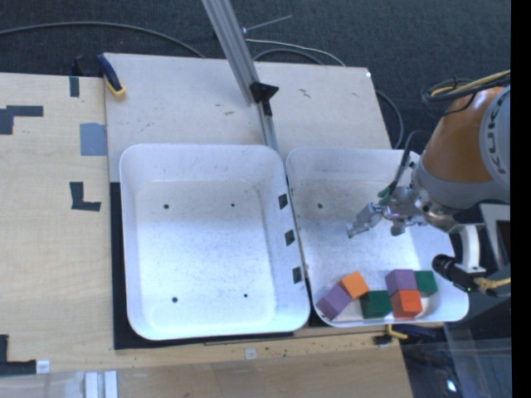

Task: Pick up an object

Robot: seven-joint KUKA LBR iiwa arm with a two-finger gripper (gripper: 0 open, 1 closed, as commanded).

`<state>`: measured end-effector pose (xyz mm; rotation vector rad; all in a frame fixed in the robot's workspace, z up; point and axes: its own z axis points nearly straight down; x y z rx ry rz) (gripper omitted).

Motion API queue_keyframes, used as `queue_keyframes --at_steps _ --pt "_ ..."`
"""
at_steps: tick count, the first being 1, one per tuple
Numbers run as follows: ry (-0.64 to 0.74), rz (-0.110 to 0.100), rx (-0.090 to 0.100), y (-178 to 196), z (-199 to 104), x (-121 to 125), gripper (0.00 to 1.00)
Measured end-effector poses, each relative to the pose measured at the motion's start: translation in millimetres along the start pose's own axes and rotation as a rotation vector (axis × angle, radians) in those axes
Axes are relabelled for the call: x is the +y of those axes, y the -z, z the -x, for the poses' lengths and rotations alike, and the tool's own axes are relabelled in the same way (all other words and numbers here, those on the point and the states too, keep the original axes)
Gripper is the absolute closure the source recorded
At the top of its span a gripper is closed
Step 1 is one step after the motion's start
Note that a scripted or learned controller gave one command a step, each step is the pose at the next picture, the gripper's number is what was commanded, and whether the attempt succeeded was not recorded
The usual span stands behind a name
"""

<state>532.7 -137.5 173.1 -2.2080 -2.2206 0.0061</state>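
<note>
Several small blocks lie clustered at the near edge of the right bin [340, 157]: a purple block [334, 301], an orange block [355, 284], a dark green block [376, 304], a second purple block [401, 279], a red-orange block [406, 303] and a green block [426, 283]. My gripper [377, 225] hovers over the middle of the right bin, above and behind the blocks and apart from them. Its fingers are spread open with nothing between them. The grey and orange arm [465, 152] reaches in from the right.
The left bin [199, 152] stands beside the right one. A slanted metal pole [232, 40] crosses the back of the bench and ends at the bins' shared corner. A blue-and-yellow clamp [112, 77] lies at the back left. Cables run behind the bench.
</note>
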Motion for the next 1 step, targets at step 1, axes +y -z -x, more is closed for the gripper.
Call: queue_keyframes --at_steps 1 --pt "-0.004 0.008 -0.004 4.7 4.0 1.1 0.0"
